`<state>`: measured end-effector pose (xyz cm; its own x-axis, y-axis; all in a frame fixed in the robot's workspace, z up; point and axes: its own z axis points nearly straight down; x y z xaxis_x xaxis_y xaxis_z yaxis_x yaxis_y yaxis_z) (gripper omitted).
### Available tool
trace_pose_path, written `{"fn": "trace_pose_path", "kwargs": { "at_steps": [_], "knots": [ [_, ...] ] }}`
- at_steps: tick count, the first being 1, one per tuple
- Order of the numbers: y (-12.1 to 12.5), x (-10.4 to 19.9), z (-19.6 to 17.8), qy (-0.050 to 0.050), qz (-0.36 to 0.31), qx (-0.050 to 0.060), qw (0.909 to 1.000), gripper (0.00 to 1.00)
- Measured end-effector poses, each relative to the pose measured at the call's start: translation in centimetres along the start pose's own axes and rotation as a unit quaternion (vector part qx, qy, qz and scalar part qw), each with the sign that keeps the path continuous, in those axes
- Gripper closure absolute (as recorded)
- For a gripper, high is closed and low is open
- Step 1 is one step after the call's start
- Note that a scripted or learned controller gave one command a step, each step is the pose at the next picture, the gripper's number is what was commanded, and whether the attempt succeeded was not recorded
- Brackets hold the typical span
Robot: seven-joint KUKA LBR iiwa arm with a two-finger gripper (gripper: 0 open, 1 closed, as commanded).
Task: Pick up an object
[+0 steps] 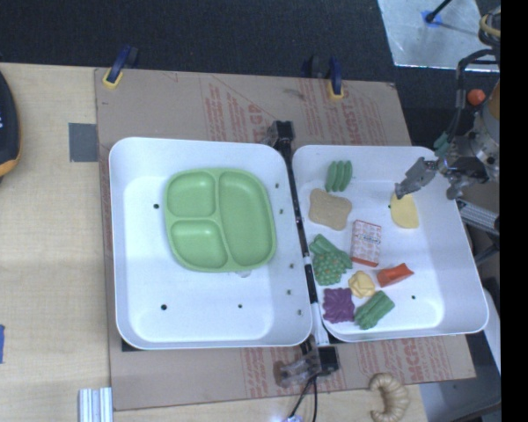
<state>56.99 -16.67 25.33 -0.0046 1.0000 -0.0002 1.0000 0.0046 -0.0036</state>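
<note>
Camera view. The pincer is seen at about the 2 o'clock corner of the right bin, reaching in from the right. Directly below its tip, at roughly 5 o'clock from it, a yellow piece is lying on the bin floor, so close that tip and piece appear to touch or nearly touch. The piece is rounded, with its longer axis running roughly from 12 to 6 o'clock. It is judged to be the likeliest target, since every other item lies farther off toward 8 o'clock: a tan slice, a green pod, a red-and-white packet and an orange-red piece.

The opening of the pincer cannot be told at this size and angle. Nothing is seen gripped in it, and the yellow piece is resting on the bin floor, not lifted. A short descent toward 5 o'clock would be required before closing.

In the left bin, a green divided plate is lying apart from the action.
</note>
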Motion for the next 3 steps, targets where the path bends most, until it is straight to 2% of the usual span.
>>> {"fn": "trace_pose_path", "kwargs": {
  "at_steps": [1,2,3],
  "knots": [
    [-7.7,-0.9,9.9,0.002,0.001,0.006,1.0000,0.00],
    [-5.1,0.0,16.2,0.002,-0.001,0.001,1.0000,0.00],
    [-0.9,-3.4,15.7,0.001,-0.001,-0.004,1.0000,0.00]
  ]
}}
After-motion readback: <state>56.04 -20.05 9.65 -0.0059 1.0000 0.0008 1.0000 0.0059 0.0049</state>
